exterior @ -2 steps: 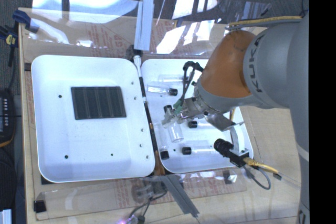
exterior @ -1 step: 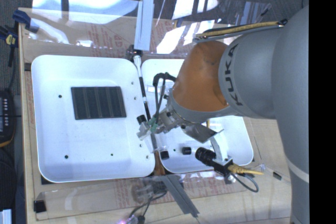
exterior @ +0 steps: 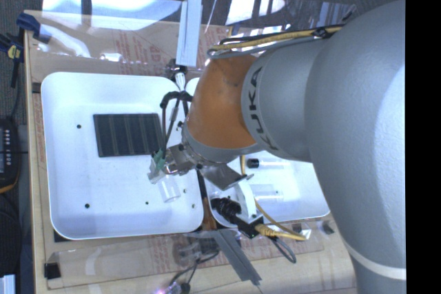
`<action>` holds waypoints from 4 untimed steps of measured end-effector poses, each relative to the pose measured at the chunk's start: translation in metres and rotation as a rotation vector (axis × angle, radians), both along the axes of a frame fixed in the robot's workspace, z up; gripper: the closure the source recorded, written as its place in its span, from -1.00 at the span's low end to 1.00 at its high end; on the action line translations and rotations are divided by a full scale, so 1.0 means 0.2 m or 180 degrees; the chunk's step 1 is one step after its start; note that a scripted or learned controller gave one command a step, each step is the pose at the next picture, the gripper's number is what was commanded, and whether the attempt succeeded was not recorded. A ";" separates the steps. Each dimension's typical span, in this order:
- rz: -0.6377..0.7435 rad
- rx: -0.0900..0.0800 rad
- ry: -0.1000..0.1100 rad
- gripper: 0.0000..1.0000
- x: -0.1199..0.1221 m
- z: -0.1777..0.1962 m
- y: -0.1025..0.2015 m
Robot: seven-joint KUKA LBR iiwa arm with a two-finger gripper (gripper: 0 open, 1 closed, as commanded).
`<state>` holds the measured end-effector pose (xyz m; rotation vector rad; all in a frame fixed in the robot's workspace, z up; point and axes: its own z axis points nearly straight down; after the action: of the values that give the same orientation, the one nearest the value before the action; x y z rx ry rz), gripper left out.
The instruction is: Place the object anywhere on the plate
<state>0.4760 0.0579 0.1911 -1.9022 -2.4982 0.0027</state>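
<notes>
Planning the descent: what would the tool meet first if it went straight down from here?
Probably the left bin's white floor near its right wall, beside the dark ribbed plate; the tool looks just off the plate, though depth is unclear.

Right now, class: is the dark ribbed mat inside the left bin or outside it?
Inside: the mat lies flat on the left bin's floor.

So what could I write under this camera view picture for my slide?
Grey and orange robot arm reaches over the left white bin, beside a dark ridged plate.
</notes>
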 end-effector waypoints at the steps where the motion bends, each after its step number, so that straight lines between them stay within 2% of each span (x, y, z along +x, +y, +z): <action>1: -0.0836 -0.0006 0.0022 1.00 -0.01 -0.42 0.37; 2: -0.2268 -0.0002 0.0008 1.00 0.00 0.00 0.14; 3: -0.2360 -0.0008 0.0010 1.00 0.00 0.07 0.31; 4: -0.3144 -0.0005 -0.0001 1.00 0.03 0.07 0.02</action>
<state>0.4818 0.0614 0.2059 -2.8596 -1.2981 0.0028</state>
